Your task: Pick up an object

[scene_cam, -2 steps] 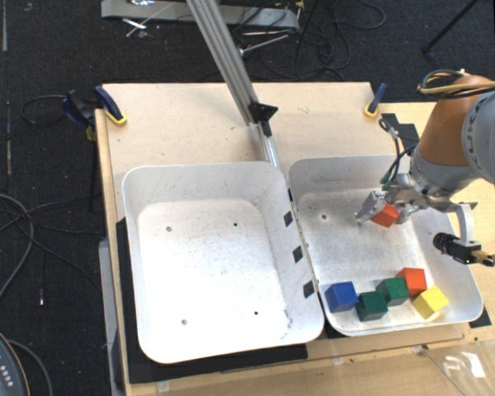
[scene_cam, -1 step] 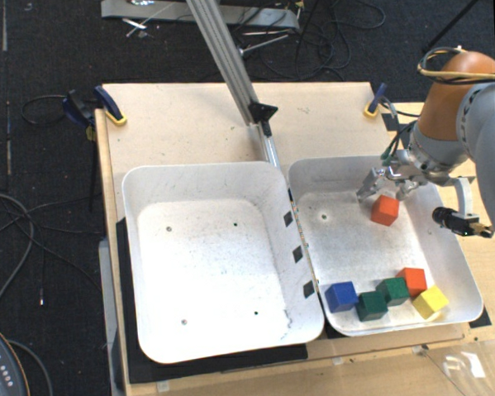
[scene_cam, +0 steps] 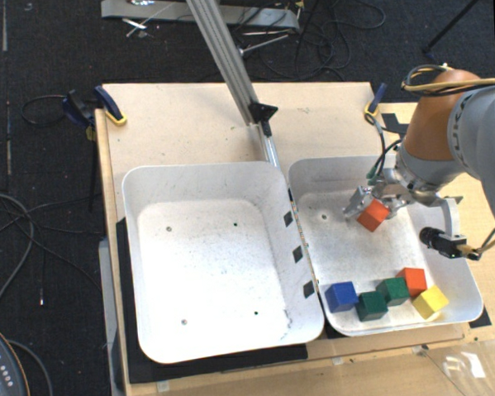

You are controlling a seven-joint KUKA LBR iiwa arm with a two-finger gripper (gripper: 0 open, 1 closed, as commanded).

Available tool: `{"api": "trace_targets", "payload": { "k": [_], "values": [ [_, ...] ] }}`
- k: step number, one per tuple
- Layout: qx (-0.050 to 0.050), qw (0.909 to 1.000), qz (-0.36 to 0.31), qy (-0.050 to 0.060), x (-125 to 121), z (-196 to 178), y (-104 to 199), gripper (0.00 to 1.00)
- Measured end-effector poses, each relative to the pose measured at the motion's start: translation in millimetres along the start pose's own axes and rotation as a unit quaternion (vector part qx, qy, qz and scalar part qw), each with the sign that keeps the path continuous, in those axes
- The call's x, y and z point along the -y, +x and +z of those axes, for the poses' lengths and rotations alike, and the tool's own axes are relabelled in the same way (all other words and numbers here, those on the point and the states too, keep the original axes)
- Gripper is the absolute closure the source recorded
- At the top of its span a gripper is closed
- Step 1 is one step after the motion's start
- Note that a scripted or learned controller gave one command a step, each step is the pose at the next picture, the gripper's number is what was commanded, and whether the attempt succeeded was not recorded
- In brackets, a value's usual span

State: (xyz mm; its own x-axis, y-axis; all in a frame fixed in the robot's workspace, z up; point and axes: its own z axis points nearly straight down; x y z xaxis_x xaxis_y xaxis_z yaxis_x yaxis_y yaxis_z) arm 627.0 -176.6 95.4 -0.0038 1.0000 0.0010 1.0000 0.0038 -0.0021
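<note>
Orange block (scene_cam: 373,217): between the fingers of the gripper (scene_cam: 370,209), over the right bin (scene_cam: 313,185), apparently lifted clear of its floor.
Gripper: clenched on the orange block, metal fingers on opposite sides, block tilted in the grasp.
Handling: likely light, stiff, smooth-faced; no crushing risk, but some risk of twisting or slipping when held at a tilt.
Best hold: flat opposite faces, near the middle, not the corners.
Other blocks: blue block (scene_cam: 341,295), two green blocks (scene_cam: 383,297), red block (scene_cam: 415,279), yellow block (scene_cam: 429,302), clustered along the near edge of the right bin.
Left bin (scene_cam: 139,186): just beside the right one.
</note>
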Motion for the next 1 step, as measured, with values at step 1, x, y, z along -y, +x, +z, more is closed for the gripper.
{"api": "trace_targets", "payload": {
  "k": [1],
  "values": [
    [0.001, 1.0000, 0.000, -0.002, -1.4, -10.3, -1.6, 1.00]
  ]
}}
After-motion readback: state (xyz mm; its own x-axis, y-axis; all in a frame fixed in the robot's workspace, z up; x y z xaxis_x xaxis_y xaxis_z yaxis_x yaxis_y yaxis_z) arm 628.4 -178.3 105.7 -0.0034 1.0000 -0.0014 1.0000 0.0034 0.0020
